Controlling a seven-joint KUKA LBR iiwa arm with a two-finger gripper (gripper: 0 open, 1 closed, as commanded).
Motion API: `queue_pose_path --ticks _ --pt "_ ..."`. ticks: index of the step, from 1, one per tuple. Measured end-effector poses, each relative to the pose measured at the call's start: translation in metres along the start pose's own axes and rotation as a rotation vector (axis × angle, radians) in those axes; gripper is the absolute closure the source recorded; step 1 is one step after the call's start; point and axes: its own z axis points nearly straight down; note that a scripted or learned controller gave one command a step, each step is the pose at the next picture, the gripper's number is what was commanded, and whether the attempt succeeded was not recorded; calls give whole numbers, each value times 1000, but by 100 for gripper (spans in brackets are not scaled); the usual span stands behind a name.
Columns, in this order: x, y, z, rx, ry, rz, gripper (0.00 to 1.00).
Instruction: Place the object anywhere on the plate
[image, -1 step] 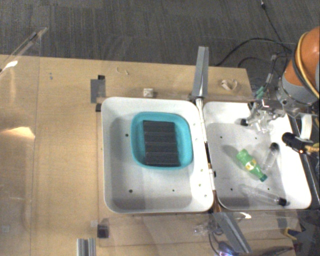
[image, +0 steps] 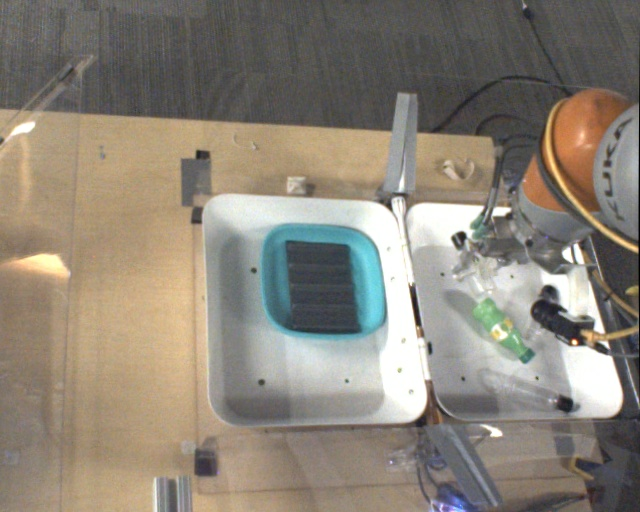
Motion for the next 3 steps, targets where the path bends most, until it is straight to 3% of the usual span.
queue_pose_path --ticks 1,2,3 --pt "57 27 -3 -3 0 -77 100" --pt "57 27 -3 -3 0 -77 0" --pt "86 22 -40 -3 0 24 0"
